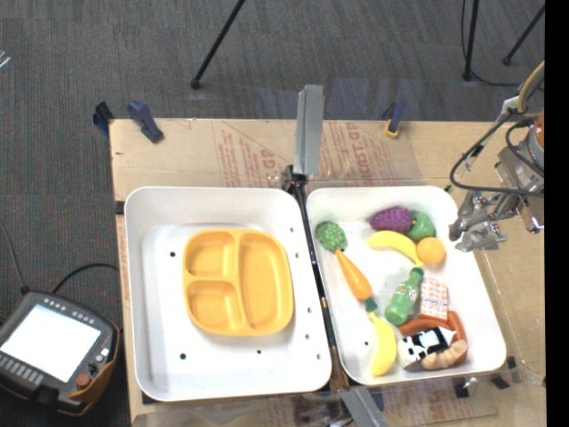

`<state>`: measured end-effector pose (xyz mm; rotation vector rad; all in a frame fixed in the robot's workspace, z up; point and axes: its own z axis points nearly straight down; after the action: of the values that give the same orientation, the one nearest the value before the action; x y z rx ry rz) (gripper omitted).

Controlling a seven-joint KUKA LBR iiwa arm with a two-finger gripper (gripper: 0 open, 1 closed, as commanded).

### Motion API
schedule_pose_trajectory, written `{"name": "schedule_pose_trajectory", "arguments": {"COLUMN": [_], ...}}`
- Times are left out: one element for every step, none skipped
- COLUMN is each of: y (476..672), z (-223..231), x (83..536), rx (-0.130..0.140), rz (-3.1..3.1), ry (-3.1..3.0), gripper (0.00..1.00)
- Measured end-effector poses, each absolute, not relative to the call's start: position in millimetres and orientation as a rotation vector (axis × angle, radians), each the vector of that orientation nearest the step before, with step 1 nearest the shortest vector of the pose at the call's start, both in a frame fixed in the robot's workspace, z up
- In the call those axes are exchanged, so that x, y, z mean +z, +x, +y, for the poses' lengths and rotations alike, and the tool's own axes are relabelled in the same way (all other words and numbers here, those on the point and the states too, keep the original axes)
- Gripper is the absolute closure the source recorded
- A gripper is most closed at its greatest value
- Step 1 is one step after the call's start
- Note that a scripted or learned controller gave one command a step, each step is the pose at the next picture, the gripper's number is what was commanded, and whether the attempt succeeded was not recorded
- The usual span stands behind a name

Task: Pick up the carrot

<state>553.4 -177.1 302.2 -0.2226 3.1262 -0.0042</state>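
Note:
The carrot is orange with a green end and lies at a slant in the left part of the right bin, between a broccoli and a green bottle. My gripper hangs over the right bin's upper right rim, well to the right of the carrot and apart from it. Nothing is visible in the gripper.
The right bin also holds purple grapes, a green pepper, a banana, an orange, a carton, a second banana and several small items at the front. A yellow divided plate sits in the left bin.

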Motion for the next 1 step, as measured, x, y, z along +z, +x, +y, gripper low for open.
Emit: {"name": "schedule_pose_trajectory", "arguments": {"y": [553.3], "z": [-174.6], "x": [299.7], "rx": [0.001], "rz": [3.13], "ry": [-0.228], "gripper": [0.0]}}
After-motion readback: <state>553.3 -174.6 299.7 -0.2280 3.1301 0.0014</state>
